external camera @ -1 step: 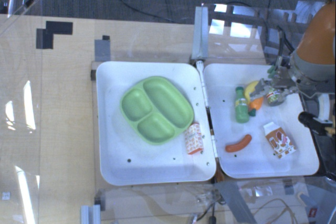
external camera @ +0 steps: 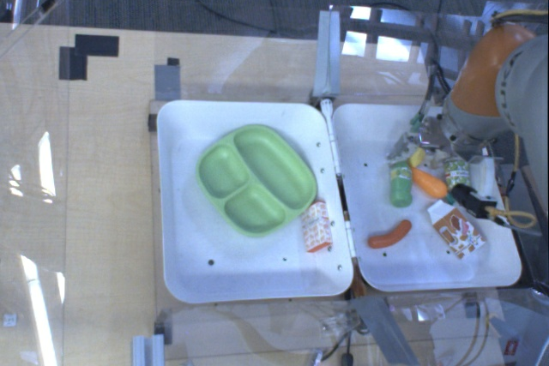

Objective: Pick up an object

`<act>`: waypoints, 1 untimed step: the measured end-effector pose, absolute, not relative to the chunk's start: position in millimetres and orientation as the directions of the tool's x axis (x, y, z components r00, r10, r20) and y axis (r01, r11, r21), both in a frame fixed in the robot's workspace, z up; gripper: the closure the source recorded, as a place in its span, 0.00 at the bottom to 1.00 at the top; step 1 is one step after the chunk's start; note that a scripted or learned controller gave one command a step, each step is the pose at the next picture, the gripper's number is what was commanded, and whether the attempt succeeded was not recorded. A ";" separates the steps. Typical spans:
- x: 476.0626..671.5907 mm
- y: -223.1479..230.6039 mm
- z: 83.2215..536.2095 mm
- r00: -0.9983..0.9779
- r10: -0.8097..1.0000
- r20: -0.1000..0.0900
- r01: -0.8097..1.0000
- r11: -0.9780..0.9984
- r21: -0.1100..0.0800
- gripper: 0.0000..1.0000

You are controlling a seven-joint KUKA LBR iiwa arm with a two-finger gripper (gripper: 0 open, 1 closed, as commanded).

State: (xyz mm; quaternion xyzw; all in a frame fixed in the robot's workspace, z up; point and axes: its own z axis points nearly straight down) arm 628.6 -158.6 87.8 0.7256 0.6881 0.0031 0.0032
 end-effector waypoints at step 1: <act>631.6 -156.6 101.3 0.047 0.999 0.000 0.999 -0.047 0.017 1.00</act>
